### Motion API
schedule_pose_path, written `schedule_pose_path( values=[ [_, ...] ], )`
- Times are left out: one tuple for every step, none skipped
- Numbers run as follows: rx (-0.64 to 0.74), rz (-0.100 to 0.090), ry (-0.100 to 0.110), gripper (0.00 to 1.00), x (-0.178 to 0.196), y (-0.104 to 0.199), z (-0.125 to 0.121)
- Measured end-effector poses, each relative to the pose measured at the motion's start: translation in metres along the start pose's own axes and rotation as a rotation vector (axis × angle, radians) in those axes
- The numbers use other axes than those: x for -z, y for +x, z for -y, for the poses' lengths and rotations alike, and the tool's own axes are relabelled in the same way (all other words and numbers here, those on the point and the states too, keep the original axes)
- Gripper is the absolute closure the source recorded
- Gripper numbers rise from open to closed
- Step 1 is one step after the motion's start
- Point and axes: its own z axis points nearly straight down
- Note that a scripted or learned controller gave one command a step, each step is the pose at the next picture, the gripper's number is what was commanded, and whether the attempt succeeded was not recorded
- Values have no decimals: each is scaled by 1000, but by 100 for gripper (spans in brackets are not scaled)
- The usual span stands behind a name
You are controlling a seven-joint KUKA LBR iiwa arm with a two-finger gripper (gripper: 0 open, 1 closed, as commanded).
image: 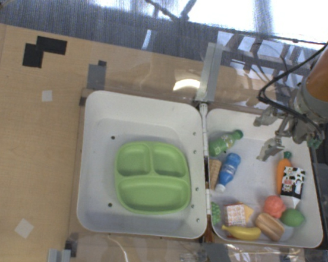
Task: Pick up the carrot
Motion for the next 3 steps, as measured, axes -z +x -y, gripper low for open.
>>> schedule_pose_path(
  values=[
    [32,-2,2,0,-26,11,71],
    [98,7,3,0,-127,-1,84],
    [129,2,-1,0,-128,-18,-3]
  ],
)
